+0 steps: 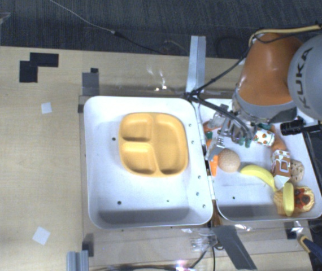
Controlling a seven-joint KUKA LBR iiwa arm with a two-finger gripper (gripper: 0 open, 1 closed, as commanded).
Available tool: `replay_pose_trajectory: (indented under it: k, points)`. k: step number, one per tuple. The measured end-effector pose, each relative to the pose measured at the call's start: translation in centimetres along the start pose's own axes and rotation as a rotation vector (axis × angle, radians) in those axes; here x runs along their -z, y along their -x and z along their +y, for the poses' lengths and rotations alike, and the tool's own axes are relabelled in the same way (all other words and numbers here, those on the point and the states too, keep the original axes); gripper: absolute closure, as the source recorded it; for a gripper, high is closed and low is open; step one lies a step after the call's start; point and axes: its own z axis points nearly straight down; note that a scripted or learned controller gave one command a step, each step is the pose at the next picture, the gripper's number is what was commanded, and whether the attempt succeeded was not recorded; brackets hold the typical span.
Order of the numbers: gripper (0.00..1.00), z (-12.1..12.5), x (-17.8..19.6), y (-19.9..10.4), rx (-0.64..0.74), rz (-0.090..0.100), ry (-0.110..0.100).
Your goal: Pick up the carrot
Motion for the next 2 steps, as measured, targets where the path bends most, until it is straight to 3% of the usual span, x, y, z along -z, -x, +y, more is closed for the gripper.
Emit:
replay_pose_trajectory:
  k: [1,2]
  points:
    - [0.0,-2.6,0.0,-5.9,0.121,0.003,-0.001]
    - [0.0,-4.4,0.0,-8.6,0.005,0.003,-0.001]
